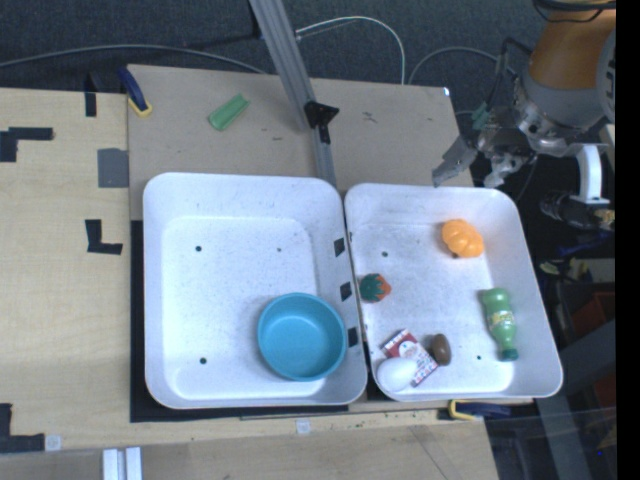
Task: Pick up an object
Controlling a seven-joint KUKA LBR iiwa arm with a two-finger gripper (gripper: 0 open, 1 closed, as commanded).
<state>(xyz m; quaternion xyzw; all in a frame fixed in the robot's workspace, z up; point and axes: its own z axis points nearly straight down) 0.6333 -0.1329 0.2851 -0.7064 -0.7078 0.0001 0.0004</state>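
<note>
two white bins side by side on the bench. left bin (170, 268): one blue bowl (301, 336), upright, in the near right corner, close to the wall shared with the right bin.

right bin (525, 268) holds the small items:
- orange thing (461, 238), rounded, far right part of the bin floor, apart from the rest.
- green bottle (499, 322), lying on its side along the right wall, cap toward the near edge.
- small green and red ball (375, 288), near the left wall, about mid-depth.
- red and white packet (408, 354), near the front edge, tilted.
- white egg-like thing (396, 374), touching the packet on its near left side, in the front left corner.
- brown thing (440, 349), small, oval, just right of the packet.

arm comes in at the top right, orange band visible. gripper (478, 164) sits over the far rim of the right bin, outside the bin floor, well apart from every item in it; nearest item is the orange thing. cannot tell whether the tool is released or clenched: the tip is dark and blurred against the bench edge. nothing seen between its parts.

on the bench beyond the bins: green block (227, 112), lying flat, far left. grey pole (290, 58) runs at a slant from the top edge down to the gap between the bins.
</note>
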